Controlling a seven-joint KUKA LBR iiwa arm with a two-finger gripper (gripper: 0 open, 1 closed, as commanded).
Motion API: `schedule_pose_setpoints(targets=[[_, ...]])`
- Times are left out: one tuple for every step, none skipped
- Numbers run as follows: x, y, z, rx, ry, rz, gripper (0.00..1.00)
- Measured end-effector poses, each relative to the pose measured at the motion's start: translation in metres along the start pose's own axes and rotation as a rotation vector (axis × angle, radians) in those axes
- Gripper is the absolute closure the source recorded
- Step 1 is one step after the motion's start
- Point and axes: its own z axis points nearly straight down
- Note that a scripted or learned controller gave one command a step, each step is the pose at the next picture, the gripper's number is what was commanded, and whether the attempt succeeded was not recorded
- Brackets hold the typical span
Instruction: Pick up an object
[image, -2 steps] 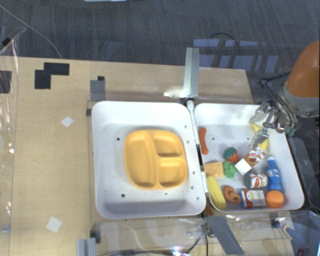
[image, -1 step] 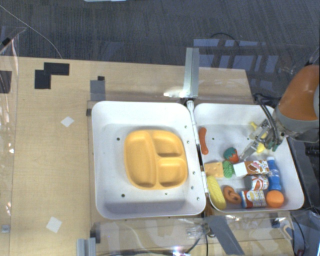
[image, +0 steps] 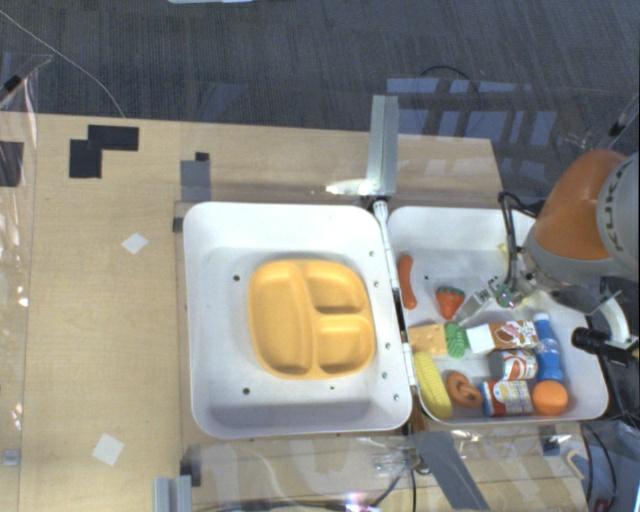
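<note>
Camera view, looking down: candidate objects all sit in the right bin (image: 596, 400). Nearest the gripper (image: 497, 296) is a toy strawberry (image: 450, 300), red with a green top, lying free on the bin floor with a clear margin around it. Judged light, rigid plastic, smooth and rounded, so likely to squirt out of a pinch; best taken across its widest part, jaws straddling the body rather than the leafy end.

Just below it: a yellow cheese wedge (image: 425, 337), touching a green toy vegetable (image: 456, 340) beside a small white block (image: 479, 338). Further down, a corn cob (image: 430, 378) lies along the bin's left wall, with a brown doughnut-like piece (image: 463, 388) against it. To the right, two labelled cans (image: 512, 397) lie on their sides, an orange fruit (image: 550, 397) in the corner, and a blue bottle (image: 547, 347) next to them. These are crowded, touching neighbours, poorer targets. A red sausage or chilli (image: 406, 281) lies alone by the left wall, slim, close to the rim.

Gripper hangs over the upper middle of the right bin, tips pointing toward the strawberry but apart from it. Whether it is spread or closed cannot be read at this resolution; nothing seen in its grasp.

Left bin (image: 200, 300) holds a yellow divided tray (image: 310, 317), well apart.
</note>
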Motion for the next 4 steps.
schedule_pose_setpoints(targets=[[-0.002,0.004,-0.015,-0.009,-0.011,-0.008,1.0],[-0.002,0.004,-0.014,-0.009,-0.01,-0.009,0.0],[0.021,-0.002,-0.009,0.008,0.005,0.321,0.0],[0.046,0.0,-0.006,-0.011,-0.017,0.246,0.0]])
